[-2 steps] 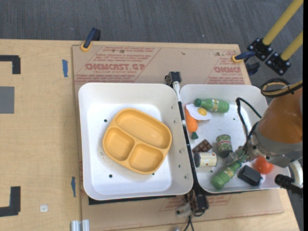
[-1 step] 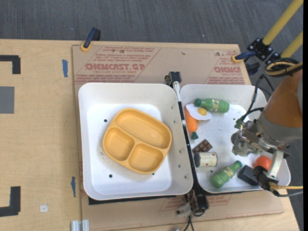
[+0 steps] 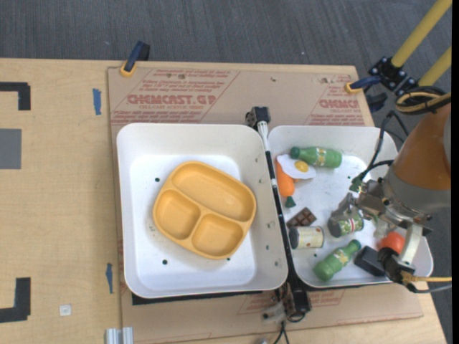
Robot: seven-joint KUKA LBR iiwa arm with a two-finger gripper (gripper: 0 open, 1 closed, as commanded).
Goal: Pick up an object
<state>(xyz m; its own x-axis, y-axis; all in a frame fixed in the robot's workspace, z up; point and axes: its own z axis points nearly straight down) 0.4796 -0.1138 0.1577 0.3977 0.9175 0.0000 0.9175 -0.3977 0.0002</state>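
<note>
Green bottle lies slantwise just below-left of the tool, which hangs over a small can; grip state unclear.

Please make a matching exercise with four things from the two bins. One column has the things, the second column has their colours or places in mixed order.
Things:
1. divided plate
2. carrot
3. fried egg
4. chocolate piece

Descriptions:
A. brown, right bin
B. white with yellow centre
C. yellow, left bin
D. orange, beside the wall between the bins

Pairs: 1-C, 2-D, 3-B, 4-A
</note>
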